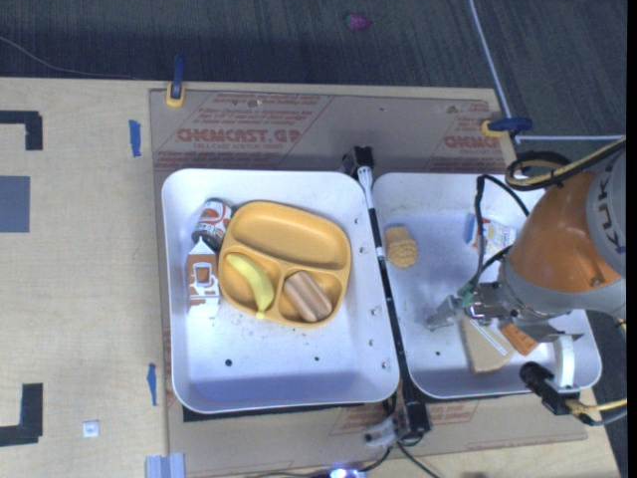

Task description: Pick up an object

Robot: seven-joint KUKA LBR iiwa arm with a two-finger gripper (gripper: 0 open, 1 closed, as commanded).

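Two white bins sit side by side, and the action is all in the right bin (438, 267). The grey arm (572, 242) with its orange band reaches in from the right and hangs low over that bin's near right part. In the left bin (289, 381) sits a big yellow divided plate (289, 237) carrying a banana (254, 282) and a hot dog (307, 297), with a small can (210, 223) and a carton (202, 277) tucked against its left side. Back to the right: a tan slice of toast (486, 352) lies just under the gripper (468, 309), and a round cookie (401, 247) rests well apart near the divider. Whether that pincer is apart or together, I cannot tell. This looks like the approach onto the toast; next it needs a clean descent and a firm close.
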